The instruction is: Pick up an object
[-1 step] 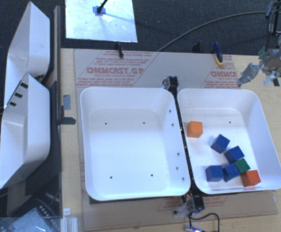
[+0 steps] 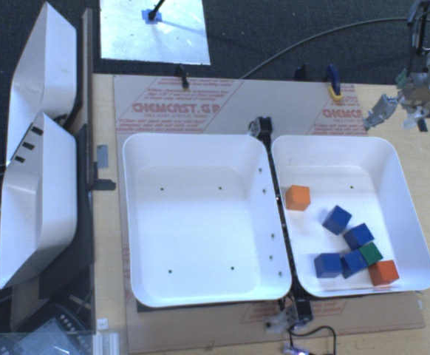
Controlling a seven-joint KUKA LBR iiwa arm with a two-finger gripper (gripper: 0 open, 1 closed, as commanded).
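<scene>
The right bin (image 2: 392,157) holds several small blocks. An orange block (image 2: 298,197) lies alone near its left wall. Toward the front right sit a blue block (image 2: 337,219), a second blue block (image 2: 358,236), a green block (image 2: 371,253), two more blue blocks (image 2: 327,265) and a red-orange block (image 2: 383,272) in the corner. My gripper (image 2: 398,118) hangs above the bench behind the right bin's far right corner, well away from the blocks. It is open, with nothing between its fingers.
The left bin (image 2: 137,198) stands beside the right one, joined by a black clip (image 2: 263,126). Spare white bins (image 2: 41,161) lean at the far left. A grey plate (image 2: 154,21) lies behind, and a cable (image 2: 311,41) curves across the dark floor.
</scene>
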